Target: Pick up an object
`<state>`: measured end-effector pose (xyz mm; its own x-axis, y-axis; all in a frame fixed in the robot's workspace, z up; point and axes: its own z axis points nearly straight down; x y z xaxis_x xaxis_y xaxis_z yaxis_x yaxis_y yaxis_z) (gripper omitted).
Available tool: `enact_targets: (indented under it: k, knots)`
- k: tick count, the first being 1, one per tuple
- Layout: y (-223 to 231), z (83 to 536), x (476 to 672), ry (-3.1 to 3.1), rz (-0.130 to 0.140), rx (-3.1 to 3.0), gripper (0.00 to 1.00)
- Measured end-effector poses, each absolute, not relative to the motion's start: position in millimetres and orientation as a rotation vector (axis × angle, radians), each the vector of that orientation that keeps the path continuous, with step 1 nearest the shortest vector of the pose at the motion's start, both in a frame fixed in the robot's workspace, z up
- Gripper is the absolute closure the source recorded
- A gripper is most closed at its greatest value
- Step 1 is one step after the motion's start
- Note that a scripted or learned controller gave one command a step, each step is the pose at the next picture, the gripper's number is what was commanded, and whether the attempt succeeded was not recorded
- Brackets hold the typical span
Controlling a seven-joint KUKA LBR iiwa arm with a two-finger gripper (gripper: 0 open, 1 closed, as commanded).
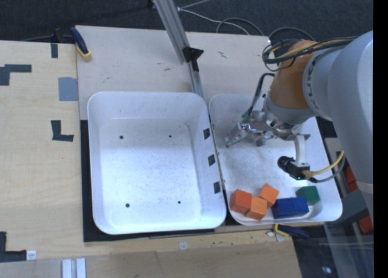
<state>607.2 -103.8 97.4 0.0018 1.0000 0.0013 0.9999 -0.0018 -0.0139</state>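
Arm [327,83] enters from the right of the camera view, grey body with the orange band above the wrist, and reaches over the right bin [233,110]. Gripper [236,137] sits low over the upper-left part of that bin, its metal end pointing left toward the divider between the two bins; at this angle it cannot be told whether the pincer is open or closed, and nothing is seen gripped in it. Black cable and a yellow one loop from the wrist down to a black fitting [291,168] over the middle right of the bin. Candidate objects are all clustered along the near edge of the right bin, well apart from the gripper: an orange cube [241,200] at the left of the group, a second orange block [257,208] touching it, a third orange block [268,194] just above and tilted, a blue block [290,208] just to their right, and a green block [310,194] at the far right, close above the blue one. Left bin [97,149] lies beside the right bin, rims touching. A blue-and-yellow clamp [80,43] rests on the bench at the upper left; another shows at the near edge below the right bin [290,231]. A slanted aluminium rail [173,19] runs from the top of the view to the gap between the bins.
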Motion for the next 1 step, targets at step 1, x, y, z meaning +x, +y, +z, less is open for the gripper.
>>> enact_targets:
  k: [1]
  knots:
    - [-107.5, 90.7, 564.5, -2.217, 0.007, -2.219, 0.0]
